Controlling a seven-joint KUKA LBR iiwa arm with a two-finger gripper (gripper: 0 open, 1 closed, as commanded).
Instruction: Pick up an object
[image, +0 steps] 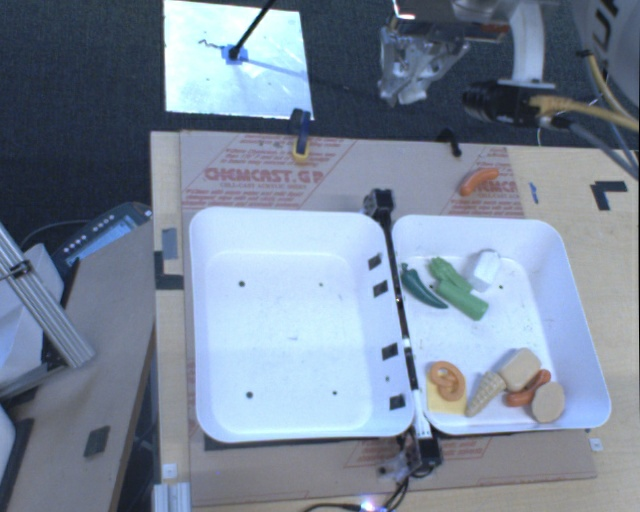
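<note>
i am hovering my gripper (407, 92), how far open i cannot tell, beyond the right bin (573, 290), eyeing its green cucumber (462, 291), likely light, stiff, slick plastic; i'd be pinching it mid-length.

Green pepper (424, 288), green cucumber (459, 289) and white block (486, 267) lie well below the fingers (404, 92); orange ring (447, 379), cone (484, 392), sausage (526, 390) farther off.
</note>
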